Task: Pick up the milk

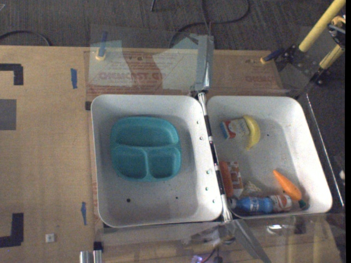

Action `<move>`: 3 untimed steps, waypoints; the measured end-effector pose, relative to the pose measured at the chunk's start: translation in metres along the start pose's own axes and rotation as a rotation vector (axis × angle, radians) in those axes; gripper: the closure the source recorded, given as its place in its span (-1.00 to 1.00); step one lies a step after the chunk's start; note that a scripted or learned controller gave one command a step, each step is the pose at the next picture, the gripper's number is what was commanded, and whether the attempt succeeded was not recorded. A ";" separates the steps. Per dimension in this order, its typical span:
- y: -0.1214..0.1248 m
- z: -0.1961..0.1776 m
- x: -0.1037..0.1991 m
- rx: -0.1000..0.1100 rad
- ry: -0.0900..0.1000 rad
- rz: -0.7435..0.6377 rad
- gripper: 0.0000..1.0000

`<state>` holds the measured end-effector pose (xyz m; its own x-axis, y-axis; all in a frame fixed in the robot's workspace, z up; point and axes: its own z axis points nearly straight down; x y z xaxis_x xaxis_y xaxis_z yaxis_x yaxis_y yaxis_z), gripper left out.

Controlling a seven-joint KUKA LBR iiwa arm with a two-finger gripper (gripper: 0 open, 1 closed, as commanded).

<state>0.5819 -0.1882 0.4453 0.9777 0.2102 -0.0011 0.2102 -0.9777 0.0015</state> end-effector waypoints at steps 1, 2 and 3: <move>0.035 0.010 -0.003 0.000 0.001 0.009 1.00; 0.034 0.010 -0.002 0.000 0.001 0.007 -1.00; 0.034 0.000 -0.001 -0.001 0.001 0.005 1.00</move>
<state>0.5879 -0.2215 0.4456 0.9787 0.2053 0.0002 0.2053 -0.9787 0.0026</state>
